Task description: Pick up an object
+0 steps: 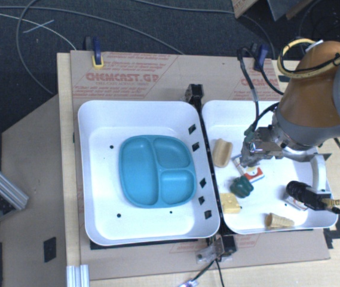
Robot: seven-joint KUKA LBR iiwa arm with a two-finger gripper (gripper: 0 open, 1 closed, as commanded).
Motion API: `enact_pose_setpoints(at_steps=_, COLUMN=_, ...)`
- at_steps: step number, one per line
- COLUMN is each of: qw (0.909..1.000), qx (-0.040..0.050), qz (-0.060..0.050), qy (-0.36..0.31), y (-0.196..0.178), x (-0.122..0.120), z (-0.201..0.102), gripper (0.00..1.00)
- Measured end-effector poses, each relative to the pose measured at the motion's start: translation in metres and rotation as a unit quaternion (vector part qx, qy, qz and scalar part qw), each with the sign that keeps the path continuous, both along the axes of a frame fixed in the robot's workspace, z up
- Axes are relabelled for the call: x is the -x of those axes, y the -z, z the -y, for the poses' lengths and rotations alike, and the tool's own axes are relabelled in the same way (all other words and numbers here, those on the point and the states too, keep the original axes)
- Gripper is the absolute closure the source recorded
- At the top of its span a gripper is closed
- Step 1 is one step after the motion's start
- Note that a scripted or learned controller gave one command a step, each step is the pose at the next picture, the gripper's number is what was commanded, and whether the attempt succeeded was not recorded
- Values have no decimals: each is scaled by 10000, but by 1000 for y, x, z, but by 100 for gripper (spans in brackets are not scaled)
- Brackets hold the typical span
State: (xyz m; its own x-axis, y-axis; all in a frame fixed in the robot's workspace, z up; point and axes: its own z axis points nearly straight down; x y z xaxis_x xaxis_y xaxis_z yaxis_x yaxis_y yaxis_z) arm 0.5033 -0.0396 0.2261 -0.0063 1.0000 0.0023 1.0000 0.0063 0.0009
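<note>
My gripper point(248, 159) hangs low over the middle of the right bin point(259, 223), just above a small red and white item point(254, 173). A dark green lump point(241, 187) lies right below that item. A tan block point(221, 152) rests to the gripper's left near the divider. Two more pale yellow pieces sit near the front: one point(230, 204) by the divider and one wedge point(279, 221) at the front rim. Nothing shows between the fingers from this angle.
The left bin point(92, 160) holds a blue divided plate point(157, 170). A black clip-lined divider point(198, 154) separates the bins. The orange-banded arm point(316, 88) covers the right bin's far right side. Cables trail across the dark floor behind the bench.
</note>
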Motion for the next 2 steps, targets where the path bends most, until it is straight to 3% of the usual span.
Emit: enact_pose_setpoints(at_steps=2, qw=10000, qx=0, qz=-5, qy=0, y=-4, x=13, z=-98, gripper=100)
